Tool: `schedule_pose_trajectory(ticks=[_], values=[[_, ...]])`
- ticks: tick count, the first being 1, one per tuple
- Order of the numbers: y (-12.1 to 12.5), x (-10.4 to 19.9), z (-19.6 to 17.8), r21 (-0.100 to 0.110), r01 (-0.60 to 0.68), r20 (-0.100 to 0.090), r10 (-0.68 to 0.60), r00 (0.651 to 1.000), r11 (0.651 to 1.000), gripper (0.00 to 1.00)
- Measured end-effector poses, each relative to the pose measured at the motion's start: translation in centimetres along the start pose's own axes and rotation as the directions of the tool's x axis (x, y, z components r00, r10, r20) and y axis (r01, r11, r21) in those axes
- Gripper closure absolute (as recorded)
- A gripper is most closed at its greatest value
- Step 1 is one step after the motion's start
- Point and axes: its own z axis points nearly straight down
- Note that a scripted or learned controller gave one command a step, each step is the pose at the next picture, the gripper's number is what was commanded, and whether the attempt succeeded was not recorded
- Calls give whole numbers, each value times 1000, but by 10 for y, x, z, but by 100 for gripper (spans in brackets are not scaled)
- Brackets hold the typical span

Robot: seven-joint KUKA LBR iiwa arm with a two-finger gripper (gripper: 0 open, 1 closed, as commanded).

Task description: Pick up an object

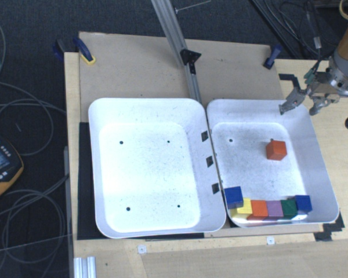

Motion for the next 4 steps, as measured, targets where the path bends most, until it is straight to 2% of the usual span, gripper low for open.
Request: schedule_pose_trajectory(ticks=[1,4], values=[[-32,-2,121,8,-3,-3,3,1000,1000,0],[-35,-2,116,-3,-2,0,2,1000,1000,0]])
